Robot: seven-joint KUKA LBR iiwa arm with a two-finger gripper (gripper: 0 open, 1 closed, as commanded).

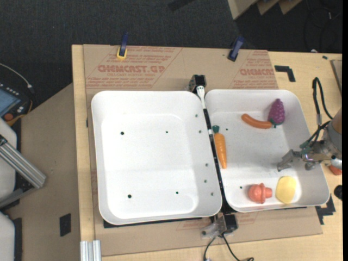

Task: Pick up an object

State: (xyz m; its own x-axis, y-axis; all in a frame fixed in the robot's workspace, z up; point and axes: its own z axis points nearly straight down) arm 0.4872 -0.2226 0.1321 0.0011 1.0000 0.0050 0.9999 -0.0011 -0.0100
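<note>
Right bin point(304, 203) — toys ringed round bare middle floor.
Near rim: red toy point(259, 192) beside yellow lemon point(286, 189). Above the lemon, gripper point(292, 161) hangs with fingers spread, holding nothing. Carrot point(219, 149) lies along the left wall. Far corner — sausage point(256, 122), purple grapes point(277, 111). Left bin point(109, 105) alongside.

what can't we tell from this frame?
- Gripper: small and dark above the right bin; finger state unreadable, and whether it touches the yellow toy.
- Arm: cut off by the camera view's right edge.
- Purple toy and orange sausage: touching or merely close, too small to settle.
- Carrot: lies by the bins' divider; contact with the wall unclear.
</note>
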